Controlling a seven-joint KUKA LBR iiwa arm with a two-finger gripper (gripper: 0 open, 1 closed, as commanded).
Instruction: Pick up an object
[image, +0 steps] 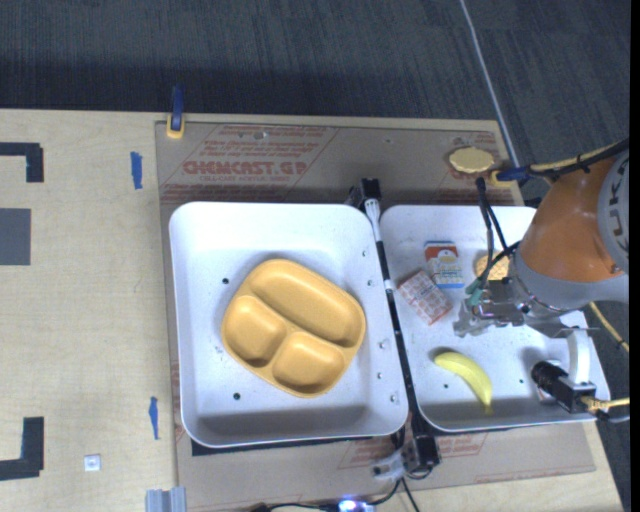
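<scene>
The banana (465, 375) lies in the right bin (510, 410) near its front wall, long axis slanting from upper left to lower right. The jaws (480, 315) hang just above it; whether apart or together, I cannot tell. A yellow tray (292, 325) fills the left bin (195, 300).

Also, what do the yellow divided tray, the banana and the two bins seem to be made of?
The yellow divided tray looks like moulded plastic with a smooth, slightly glossy finish: soft highlights lie on its rounded compartments. The banana has an even yellow, matte skin; real or plastic cannot be told. The left bin and the right bin look like thin white plastic or coated metal, with faint sheen and rounded corners.
</scene>
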